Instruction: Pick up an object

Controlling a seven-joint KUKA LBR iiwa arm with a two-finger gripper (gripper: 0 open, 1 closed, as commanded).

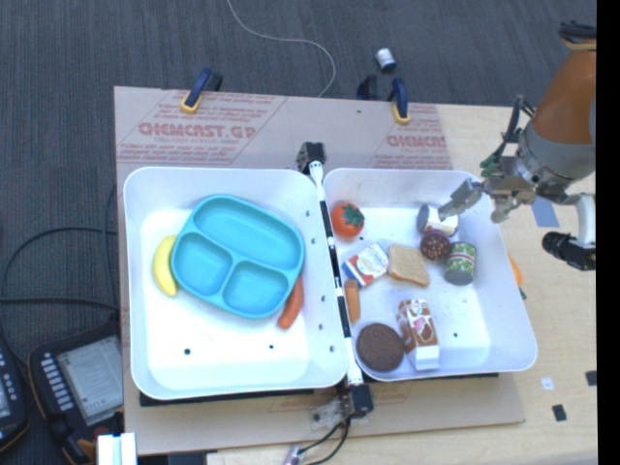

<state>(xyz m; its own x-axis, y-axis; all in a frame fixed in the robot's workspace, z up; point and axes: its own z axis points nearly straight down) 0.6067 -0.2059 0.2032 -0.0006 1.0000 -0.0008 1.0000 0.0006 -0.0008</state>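
A robotics lab: clamps (pixel 199 89) pin a cardboard sheet (pixel 223 129) to the bench, beside a teach pendant (pixel 73 381).

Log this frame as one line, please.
phase: approach | pincer: over right bin, above the far-right items | held: nothing visible | left bin: blue tray, untouched

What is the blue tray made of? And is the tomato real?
The blue tray looks like smooth moulded plastic: one even colour, rounded compartments, a soft sheen. The tomato is probably a plastic toy too, judging by its glossy, uniform red skin and stiff green top, though the view can't settle it.
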